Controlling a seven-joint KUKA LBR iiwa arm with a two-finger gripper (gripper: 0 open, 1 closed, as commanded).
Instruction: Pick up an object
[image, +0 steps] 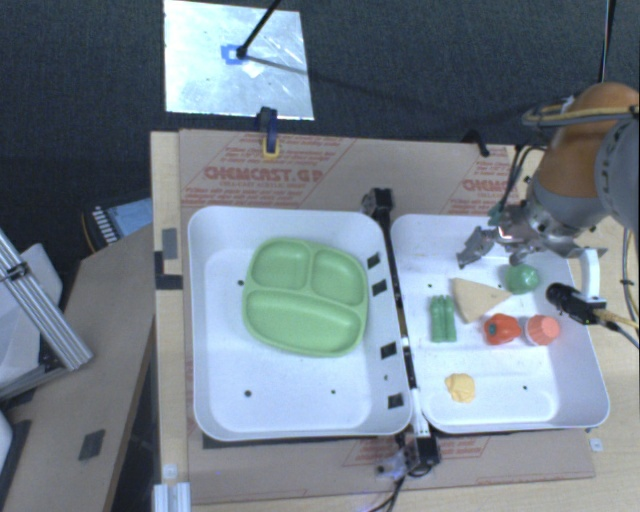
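White plastic bins sit side by side on a cardboard-covered tabletop (300, 165), seen from above at a slant. The left bin (215, 330) holds a pale green divided plate (305, 296) at its centre. The right bin (575, 395) carries the small toy foods: a green stick-shaped piece (442, 319), a cream wedge (478, 297), a red tomato-like piece (502, 328), an orange-pink round piece (542, 329), a green ball (522, 277) and a yellow lump (460, 387) nearer the lower edge. The grey arm with its orange band (590, 135) reaches in at the upper right of the frame, its claw (490, 238) hanging over the upper part of the right bin, fingers spread apart with nothing between them, just above and left of the green ball.
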